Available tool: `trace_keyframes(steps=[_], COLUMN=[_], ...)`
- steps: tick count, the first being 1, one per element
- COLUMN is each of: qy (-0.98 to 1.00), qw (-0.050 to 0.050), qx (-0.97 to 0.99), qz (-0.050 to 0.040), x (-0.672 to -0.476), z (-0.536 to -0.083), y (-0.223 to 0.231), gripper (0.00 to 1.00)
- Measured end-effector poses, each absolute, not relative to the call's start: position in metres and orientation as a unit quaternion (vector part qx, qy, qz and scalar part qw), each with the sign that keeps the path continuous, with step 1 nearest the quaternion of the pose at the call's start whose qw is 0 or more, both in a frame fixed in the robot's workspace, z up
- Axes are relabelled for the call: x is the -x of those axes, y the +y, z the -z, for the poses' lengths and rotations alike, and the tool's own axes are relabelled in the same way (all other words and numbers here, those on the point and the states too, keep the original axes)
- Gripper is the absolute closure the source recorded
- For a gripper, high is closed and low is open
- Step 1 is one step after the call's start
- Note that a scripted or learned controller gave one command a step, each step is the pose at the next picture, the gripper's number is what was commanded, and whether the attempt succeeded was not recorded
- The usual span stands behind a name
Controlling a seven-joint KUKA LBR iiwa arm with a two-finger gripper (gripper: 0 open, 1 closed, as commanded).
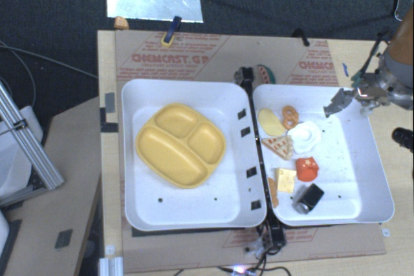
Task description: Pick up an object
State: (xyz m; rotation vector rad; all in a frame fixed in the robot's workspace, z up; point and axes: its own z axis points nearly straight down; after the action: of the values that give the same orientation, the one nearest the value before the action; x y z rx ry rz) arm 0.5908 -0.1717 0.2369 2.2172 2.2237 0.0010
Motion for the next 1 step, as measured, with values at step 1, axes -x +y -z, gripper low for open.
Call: trace_keyframes(steps=[1], qy=[0.705], qw=[-0.005], qx=[-0.709], qz=[0.0031], x=[-0.5056], z=[-0.1278], y=[-0.202], gripper=[0.0])
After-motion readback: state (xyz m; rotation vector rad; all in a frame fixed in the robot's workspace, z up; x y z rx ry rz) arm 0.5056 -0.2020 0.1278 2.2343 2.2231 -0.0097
